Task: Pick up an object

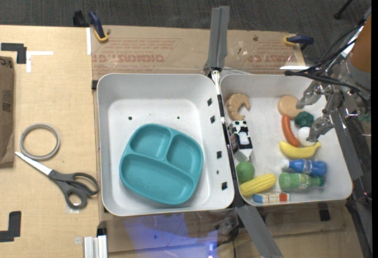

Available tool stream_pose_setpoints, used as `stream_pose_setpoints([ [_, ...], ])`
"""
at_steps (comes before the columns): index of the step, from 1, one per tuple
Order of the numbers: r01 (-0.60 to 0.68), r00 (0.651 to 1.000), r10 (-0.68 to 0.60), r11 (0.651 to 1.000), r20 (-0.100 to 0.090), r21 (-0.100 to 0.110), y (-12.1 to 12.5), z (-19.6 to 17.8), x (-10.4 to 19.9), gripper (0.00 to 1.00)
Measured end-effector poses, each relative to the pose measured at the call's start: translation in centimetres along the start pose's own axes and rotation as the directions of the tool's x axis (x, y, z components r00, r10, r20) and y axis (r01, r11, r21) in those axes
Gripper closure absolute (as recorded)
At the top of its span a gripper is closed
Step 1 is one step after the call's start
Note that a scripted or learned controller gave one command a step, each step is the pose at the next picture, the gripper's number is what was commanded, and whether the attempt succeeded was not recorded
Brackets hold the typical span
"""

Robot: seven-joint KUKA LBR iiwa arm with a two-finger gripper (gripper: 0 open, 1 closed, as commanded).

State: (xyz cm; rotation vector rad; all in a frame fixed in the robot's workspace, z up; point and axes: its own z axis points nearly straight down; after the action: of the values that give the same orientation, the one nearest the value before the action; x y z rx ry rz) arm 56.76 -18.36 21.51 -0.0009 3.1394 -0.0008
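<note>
1. Firstly, mirrored red printing is seen on the brown cardboard (177, 50) that lies behind both bins; the letters are reversed and cannot be read with certainty.
2. A small black and white carton (240, 135) is placed in the right bin (260, 82), near its left wall, and a small flat box with a red end (271, 198) is placed at the near edge; the writing on both is too small to be read.
3. The gripper (316, 112) is positioned over the right side of the right bin, and the arm is entering from the right. Two grey fingers (322, 126) are pointed down and to the left, with a gap between them, so the jaws are seen to be apart. Nothing is seen between the fingers.
4. Just beside the fingers are found a dark green object (305, 118), an orange sausage-like piece (287, 130), a white round object (304, 134) and a banana (298, 149). A tan round object (288, 105) is located a little farther back.
5. Nearer in the same bin are placed a blue bottle (307, 166), a green bottle (298, 180), a corn cob (257, 184) and a green round fruit (244, 170). A croissant (238, 105) is laid at the far left.
6. In the left bin (147, 88) a teal divided plate (161, 163) is laid.
7. On the bench at the left, scissors (62, 179) and a roll of tape (39, 141) are seen.
</note>
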Motion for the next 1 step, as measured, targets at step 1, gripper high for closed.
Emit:
stream_pose_setpoints([
  [1,0.056,0.998,-0.056,0.998,0.003,0.001,-1.47,12.22,-2.26,0.0],
])
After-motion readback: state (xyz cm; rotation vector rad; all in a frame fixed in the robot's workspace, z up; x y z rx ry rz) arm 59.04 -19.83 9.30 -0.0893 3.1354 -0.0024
